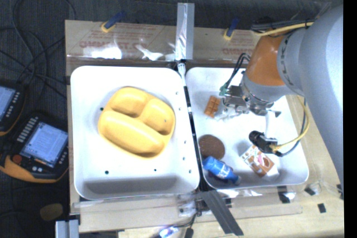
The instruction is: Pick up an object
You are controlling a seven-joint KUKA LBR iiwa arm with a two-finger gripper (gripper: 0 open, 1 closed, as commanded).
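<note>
I saw the gripper [231, 110] low in the right bin [290, 178], just right of the small orange block [212, 106]; whether it was spread or closed, I couldn't tell.

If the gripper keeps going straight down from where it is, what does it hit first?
Probably the bare floor of the right bin, with the small orange block just to the side of the gripper; depth is hard to judge from this slanted view.

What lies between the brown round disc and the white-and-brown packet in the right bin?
In the camera view, bare white bin floor separates the brown disc from the packet.
</note>
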